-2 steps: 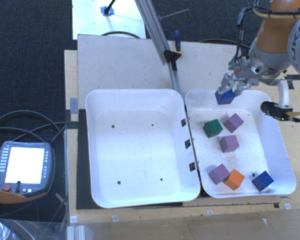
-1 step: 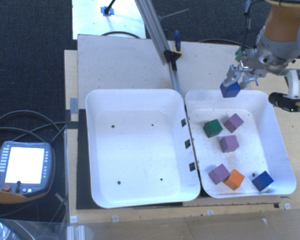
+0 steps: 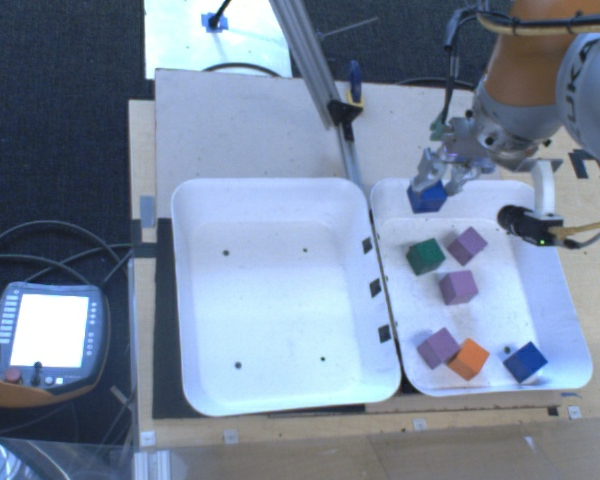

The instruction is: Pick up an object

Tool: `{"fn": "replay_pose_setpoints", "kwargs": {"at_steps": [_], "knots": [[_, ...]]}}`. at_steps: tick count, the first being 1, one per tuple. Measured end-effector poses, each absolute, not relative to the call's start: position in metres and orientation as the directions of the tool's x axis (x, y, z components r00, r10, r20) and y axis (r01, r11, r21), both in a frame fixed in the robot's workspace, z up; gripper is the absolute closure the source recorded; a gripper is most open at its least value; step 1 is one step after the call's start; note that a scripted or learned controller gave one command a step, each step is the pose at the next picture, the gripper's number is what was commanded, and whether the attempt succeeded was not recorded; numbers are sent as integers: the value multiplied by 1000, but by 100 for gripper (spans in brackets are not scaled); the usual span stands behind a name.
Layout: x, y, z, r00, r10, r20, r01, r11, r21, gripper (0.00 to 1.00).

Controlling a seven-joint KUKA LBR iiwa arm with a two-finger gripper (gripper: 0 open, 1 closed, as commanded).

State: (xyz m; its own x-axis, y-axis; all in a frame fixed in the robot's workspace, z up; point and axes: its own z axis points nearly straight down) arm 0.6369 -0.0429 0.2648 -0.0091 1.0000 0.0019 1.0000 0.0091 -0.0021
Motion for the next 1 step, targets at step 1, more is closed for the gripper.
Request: {"fn": "replay_pose_setpoints", "kwargs": {"at_steps": [1], "knots": [[619, 2, 252, -9, 1000, 2, 1000, 9, -3, 100]]}}
